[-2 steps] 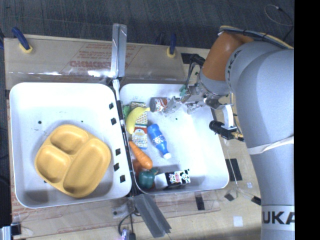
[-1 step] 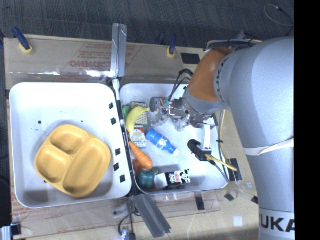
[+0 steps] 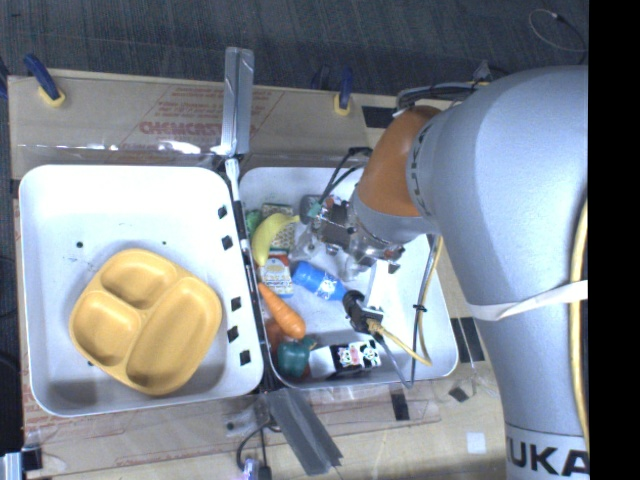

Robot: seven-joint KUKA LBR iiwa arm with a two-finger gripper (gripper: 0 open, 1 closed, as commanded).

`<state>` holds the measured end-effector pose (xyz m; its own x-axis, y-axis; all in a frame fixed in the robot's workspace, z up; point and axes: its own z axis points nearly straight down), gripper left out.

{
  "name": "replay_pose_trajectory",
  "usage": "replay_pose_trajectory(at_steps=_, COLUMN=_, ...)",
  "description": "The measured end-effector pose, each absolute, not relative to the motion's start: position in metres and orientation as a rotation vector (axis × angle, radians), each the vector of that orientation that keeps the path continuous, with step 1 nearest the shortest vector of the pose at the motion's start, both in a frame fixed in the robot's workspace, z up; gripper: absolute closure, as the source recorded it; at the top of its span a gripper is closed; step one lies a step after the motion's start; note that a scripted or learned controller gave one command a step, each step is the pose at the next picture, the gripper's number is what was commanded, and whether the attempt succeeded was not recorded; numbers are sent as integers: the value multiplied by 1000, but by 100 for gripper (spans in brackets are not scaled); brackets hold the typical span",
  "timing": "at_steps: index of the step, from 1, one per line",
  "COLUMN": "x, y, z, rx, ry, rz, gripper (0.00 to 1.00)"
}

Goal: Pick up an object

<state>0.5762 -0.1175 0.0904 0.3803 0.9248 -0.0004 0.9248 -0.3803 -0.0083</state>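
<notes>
A yellow tray [image 3: 145, 318], an orange carrot [image 3: 283, 311], a blue bottle [image 3: 316, 280], a yellow banana [image 3: 266, 236], white bins [image 3: 60, 198].

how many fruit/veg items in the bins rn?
2 that I can make out, both in the right bin: a banana by its left wall and a carrot below it. The arm and clutter may hide more.

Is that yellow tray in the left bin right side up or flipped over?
Flipped over, apparently: the yellow tray shows three rounded humps bulging upward, not hollow compartments, in the left bin.
</notes>
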Motion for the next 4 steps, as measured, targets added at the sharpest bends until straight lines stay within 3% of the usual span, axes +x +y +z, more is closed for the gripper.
replay_pose_trajectory(at_steps=1, x=576, y=-118, z=100, rx=-2599, ry=-1747, rz=11, gripper=100)
replay_pose_trajectory(at_steps=2, x=576, y=-118, z=100, rx=-2599, ry=-1748, rz=11, gripper=0)
replay_pose_trajectory(at_steps=3, x=478, y=-142, z=93, rx=-2530, ry=-1867, rz=-6, gripper=0)
replay_pose_trajectory(at_steps=4, x=477, y=-101, z=92, rx=-2330, ry=-2108, rz=-2, gripper=0)
